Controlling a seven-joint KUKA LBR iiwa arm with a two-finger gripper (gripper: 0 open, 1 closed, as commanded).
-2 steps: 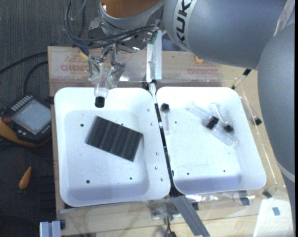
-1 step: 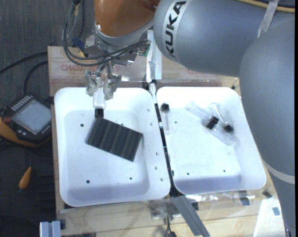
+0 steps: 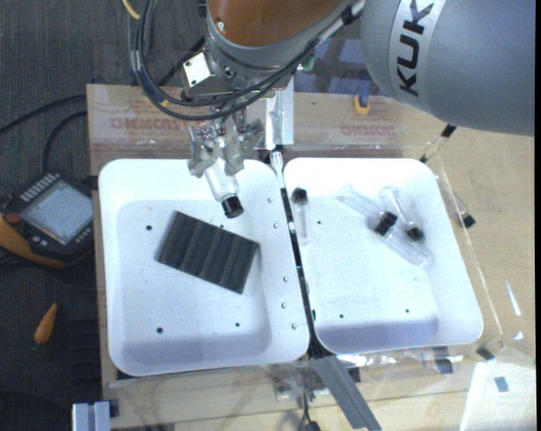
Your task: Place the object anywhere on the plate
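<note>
The plate point(image 3: 207, 251) is a dark ridged rectangle lying flat in the left bin point(image 3: 131, 330). My gripper point(image 3: 215, 169) hangs over the back of that bin, just above the plate's far right corner. Between its fingers sits a clear vial with a black cap point(image 3: 226, 194), tilted so the cap points down and to the right. The cap hovers a little behind the plate's far edge, apart from it. The gripper is shut on the vial.
The right bin point(image 3: 449, 321) holds several clear vials with black caps point(image 3: 388, 220), and one more vial point(image 3: 300, 210) lies beside the divider. A handheld pendant point(image 3: 46, 218) lies left of the bins. The arm's bulk looms over the back of the bench.
</note>
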